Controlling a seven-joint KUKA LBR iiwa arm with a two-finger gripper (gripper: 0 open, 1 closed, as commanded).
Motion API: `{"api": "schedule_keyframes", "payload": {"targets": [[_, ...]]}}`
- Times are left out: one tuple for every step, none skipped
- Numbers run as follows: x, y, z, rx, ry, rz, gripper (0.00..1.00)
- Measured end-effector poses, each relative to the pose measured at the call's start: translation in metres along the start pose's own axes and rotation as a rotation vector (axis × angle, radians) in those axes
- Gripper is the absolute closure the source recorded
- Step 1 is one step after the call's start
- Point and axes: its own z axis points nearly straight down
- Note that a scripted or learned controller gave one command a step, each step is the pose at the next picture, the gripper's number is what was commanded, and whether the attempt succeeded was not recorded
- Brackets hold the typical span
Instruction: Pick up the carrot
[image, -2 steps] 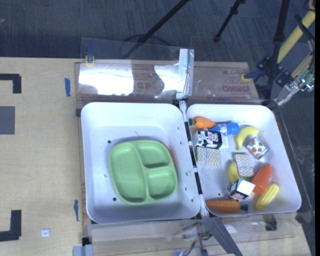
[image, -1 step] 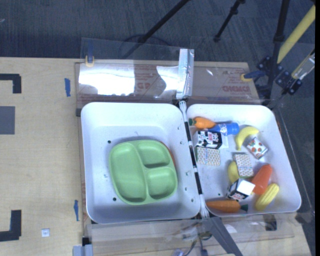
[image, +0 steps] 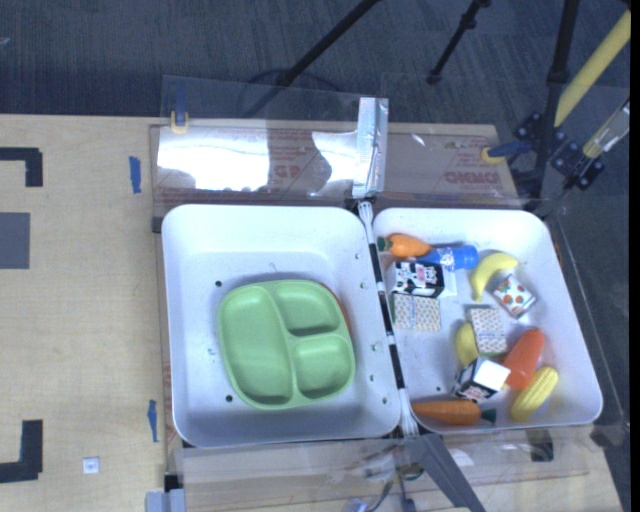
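Right bin (image: 560, 250), carrot (image: 447, 411) inside

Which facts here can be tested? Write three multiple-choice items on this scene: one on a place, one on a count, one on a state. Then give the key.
1. Where does the green tray lie?
A. in the left bin
B. on the bare wooden bench
C. on the carpet

2. How many compartments does the green tray have?
A. one
B. three
C. six

3. How does the carrot at the near edge of the right bin sit?
A. standing on its tip
B. on its side on the bin floor
C. balanced across the bin rim

Key:
1 A, the left bin's white walls surround the tray.
2 B, ridges split the tray into one large section and two smaller ones.
3 B, the carrot's length runs flat along the near wall.
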Motion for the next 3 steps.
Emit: {"api": "schedule_keyframes", "payload": {"targets": [[0.008,0.012,0.047,0.007,0.013,0.137,1.00],[0.007,0.013,0.034,0.004,0.006,0.135,1.00],[0.006,0.015,0.022,-0.001,-0.001,0.133,1.00]]}}
